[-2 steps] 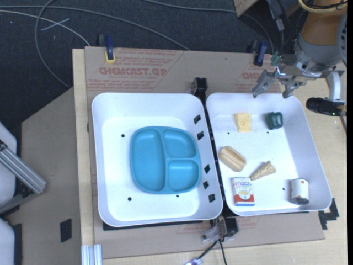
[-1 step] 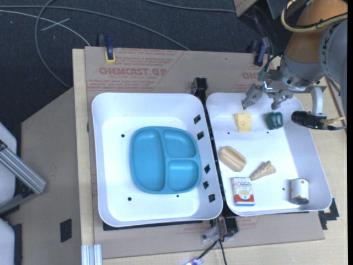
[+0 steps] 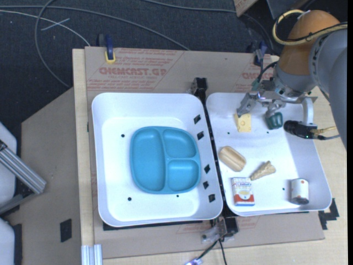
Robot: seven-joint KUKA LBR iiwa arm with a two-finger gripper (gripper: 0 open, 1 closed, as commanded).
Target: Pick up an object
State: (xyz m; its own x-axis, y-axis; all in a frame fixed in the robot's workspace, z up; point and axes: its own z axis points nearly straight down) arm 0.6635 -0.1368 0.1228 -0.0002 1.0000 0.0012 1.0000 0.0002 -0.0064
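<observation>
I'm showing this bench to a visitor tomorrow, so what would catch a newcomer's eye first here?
The blue divided plate stands out most, lying in the middle of the left bin. Next comes the grey arm's orange band at upper right, with the gripper down in the right bin by a yellow cheese block. Small food items lie scattered across the near half of that bin.

Two bins sit side by side before me. In the left bin (image 3: pixel 105 148) a divided tray (image 3: pixel 164 159) lies at its middle. My gripper (image 3: pixel 257 108) hangs over the far part of the right bin (image 3: pixel 314 153), seemingly just beside a cheese wedge (image 3: pixel 244 122). Nearer lie a bread roll (image 3: pixel 232 158), a cone-shaped piece (image 3: pixel 262 170), a small carton (image 3: pixel 242 191) and, rightmost, a can (image 3: pixel 299 190).
</observation>
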